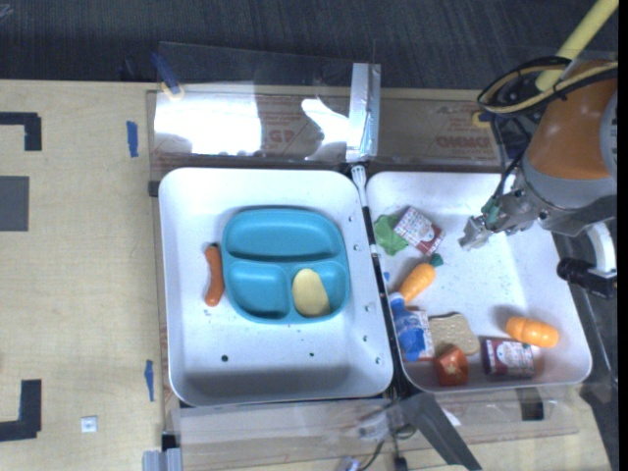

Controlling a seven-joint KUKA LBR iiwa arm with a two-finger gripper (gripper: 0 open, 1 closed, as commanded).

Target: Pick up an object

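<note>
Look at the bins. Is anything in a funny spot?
Yes. The hot dog lies on the left bin's floor, beside the blue divided plate rather than on it. The yellow lemon sits in one plate compartment.

Gripper (478, 232) hovers over upper part of right bin (461, 186).

- Green-and-red packet (409, 230): crumpled, flat on floor, left of gripper, near.
- Toy carrot (418, 280): orange, green top, tilted, below-left of gripper.
- Blue packet (409, 334): flat, against bin's left wall, well below-left.
- Bread slice (454, 332): tan, just beside blue packet, below gripper.
- Red round item (451, 365): touching bread's lower edge.
- Dark red jar (507, 357): on its side, below-right, near front wall.
- Small orange item (532, 332): on its side, just above jar.
</note>
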